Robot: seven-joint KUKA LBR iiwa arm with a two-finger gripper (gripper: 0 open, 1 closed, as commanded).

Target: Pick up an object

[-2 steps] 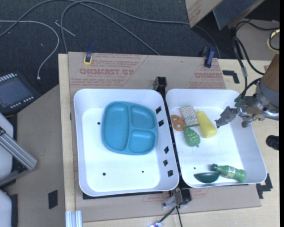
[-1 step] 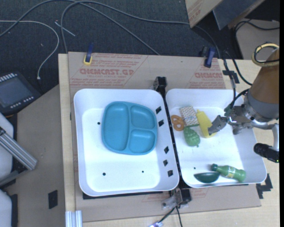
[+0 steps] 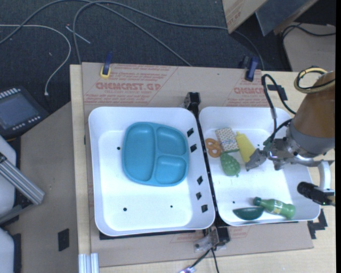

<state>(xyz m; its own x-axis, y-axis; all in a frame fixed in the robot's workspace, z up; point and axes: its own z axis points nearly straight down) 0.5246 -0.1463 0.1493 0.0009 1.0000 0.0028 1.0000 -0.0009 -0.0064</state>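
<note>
The end effector [image 3: 254, 160] hangs low in the right bin [image 3: 298, 213], just right of the yellow piece [image 3: 244, 146]; its opening can't be told. Judging approach; next needs closing on that piece

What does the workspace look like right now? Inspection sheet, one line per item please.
Surface: brown board bearing two white bins side by side.
Job's things: right bin holds a pretzel, patterned packet, yellow piece, green bumpy piece, green bottle, dark green piece.
Clutter: left bin holds a blue divided plate.
Grippers: gripper low over the right bin beside the yellow piece; nothing seen between its fingers.
Cables: white cables on dark floor; black cable along the arm.
Surroundings: blue clamps on board edge, cardboard box, screen device.
</note>
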